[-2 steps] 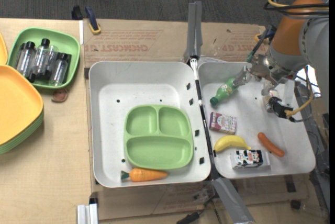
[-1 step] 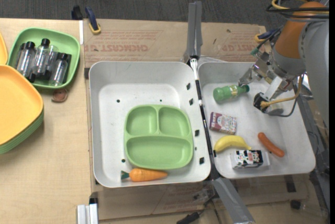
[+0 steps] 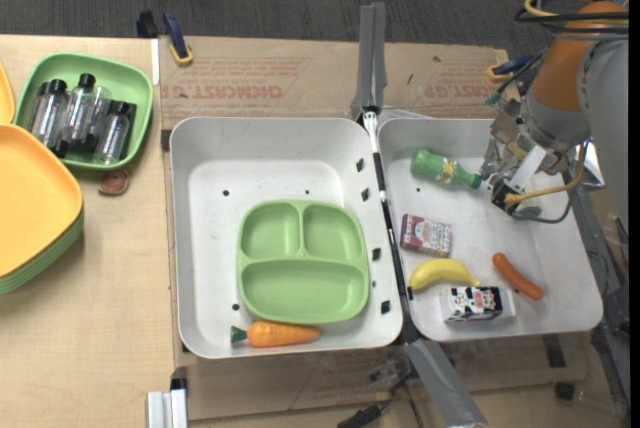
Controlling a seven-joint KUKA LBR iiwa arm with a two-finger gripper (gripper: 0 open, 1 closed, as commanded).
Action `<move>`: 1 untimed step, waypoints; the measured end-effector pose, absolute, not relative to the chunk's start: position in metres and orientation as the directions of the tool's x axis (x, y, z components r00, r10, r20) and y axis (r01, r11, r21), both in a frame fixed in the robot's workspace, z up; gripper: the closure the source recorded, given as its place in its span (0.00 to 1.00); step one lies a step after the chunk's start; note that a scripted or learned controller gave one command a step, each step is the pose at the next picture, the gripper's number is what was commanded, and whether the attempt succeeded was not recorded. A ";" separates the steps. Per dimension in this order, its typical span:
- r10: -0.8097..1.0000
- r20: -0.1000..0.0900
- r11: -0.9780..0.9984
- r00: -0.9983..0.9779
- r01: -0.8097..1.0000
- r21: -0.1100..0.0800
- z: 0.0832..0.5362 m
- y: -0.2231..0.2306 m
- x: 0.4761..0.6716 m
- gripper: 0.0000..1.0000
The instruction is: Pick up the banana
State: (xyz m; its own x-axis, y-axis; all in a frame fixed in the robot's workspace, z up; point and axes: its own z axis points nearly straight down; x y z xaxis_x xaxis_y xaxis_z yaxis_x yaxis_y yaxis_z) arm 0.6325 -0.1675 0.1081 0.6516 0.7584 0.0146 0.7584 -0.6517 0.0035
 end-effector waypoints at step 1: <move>0.762 0.023 -0.647 0.647 0.762 0.001 0.109 -0.161 0.635 0.00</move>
